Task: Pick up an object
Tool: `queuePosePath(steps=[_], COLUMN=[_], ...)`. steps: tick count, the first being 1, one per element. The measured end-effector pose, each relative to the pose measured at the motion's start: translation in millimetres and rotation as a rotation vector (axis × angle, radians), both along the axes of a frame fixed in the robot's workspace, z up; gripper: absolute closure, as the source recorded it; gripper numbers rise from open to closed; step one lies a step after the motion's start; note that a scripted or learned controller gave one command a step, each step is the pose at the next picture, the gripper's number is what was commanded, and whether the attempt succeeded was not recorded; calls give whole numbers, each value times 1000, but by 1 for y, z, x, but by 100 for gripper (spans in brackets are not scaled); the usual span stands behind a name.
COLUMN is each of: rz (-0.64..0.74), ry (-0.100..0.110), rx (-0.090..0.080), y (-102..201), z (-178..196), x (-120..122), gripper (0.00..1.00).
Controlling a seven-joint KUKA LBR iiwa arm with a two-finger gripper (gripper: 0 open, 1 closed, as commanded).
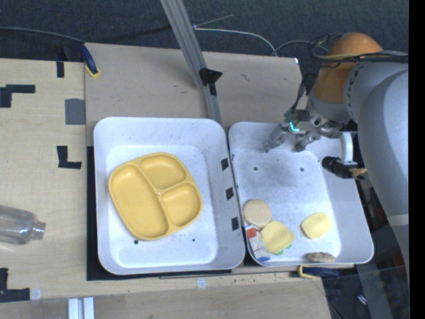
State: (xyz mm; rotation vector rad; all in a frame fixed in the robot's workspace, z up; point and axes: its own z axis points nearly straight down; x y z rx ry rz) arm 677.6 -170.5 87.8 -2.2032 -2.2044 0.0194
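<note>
Here the hand (287,140) hovers with fingers spread and nothing between them over the right bin's (345,234) far edge; a yellow block (316,225) lies near its front edge.

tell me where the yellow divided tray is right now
The yellow divided tray lies in the left white bin, toward its left-centre, across the divider from the right bin's small food items.

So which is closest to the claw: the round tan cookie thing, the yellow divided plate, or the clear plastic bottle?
From the claw, in the camera view:
1. Round tan disc, near end of the right bin.
2. Yellow divided plate, in the left bin.
3. Clear plastic bottle, far left on the bench.
</note>
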Motion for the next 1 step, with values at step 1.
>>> queuePosePath(steps=[1], rz=[0], ry=[0], rx=[0], y=[0], z=[0], x=[0], gripper=[0])
